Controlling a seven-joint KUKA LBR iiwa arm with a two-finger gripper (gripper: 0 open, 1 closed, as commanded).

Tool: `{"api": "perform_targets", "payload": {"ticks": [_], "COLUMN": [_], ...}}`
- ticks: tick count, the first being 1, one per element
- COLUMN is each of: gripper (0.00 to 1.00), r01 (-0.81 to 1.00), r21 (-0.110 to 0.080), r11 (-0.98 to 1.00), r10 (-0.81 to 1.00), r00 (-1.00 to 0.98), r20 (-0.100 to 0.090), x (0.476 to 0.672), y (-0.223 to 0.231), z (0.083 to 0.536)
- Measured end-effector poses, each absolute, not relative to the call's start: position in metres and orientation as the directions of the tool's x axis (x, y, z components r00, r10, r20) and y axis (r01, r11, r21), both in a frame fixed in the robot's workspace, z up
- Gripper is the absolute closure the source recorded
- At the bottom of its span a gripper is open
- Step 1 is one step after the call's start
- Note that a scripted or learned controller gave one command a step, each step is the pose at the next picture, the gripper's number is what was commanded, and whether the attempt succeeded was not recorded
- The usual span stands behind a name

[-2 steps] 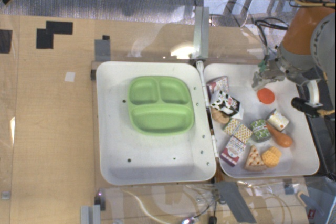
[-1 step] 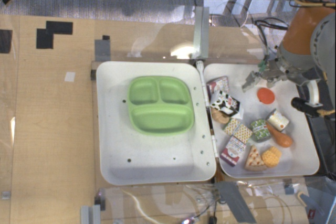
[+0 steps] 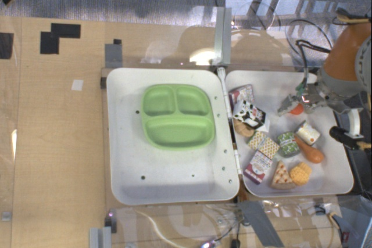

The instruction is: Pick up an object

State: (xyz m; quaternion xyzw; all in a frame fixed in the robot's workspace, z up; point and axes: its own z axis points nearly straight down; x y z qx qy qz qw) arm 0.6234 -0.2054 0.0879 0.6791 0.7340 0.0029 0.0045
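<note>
Tool (image 3: 297,103) hovers, perhaps over something orange.

Plastic bins on a wood-look bench

We see two white bins, the left bin (image 3: 125,177) and the right bin (image 3: 343,183), both smooth, faintly glossy plastic. The green divided plate (image 3: 177,116) looks like matt moulded plastic (its compartments softly shaded). The bench (image 3: 52,142) has a pale wood-grain finish under a sheen. Between the bins stands a dull grey metal post (image 3: 222,38). The small cartons, such as the cow-patterned one (image 3: 250,114), show printed paper faces; the toy carrot (image 3: 309,150) seems smooth plastic.
</note>
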Motion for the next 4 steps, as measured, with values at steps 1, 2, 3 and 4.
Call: {"api": "perform_targets", "payload": {"ticks": [1,2,3,4], "gripper": [1.0,0.0,1.0,0.0], "r01": [0.997,0.997,0.996,0.996], "r21": [0.016,0.015,0.019,0.019], "r11": [0.08,0.08,0.083,0.083], "r10": [0.997,0.997,0.997,0.997], "r00": [-0.08,-0.08,-0.083,-0.083], "r20": [-0.002,-0.001,-0.002,-0.002], "x": [0.6264,0.6264,0.6289,0.6289], "y": [-0.2043,-0.2043,-0.2042,-0.2041], "z": [0.0983,0.0982,0.1081,0.108]}}
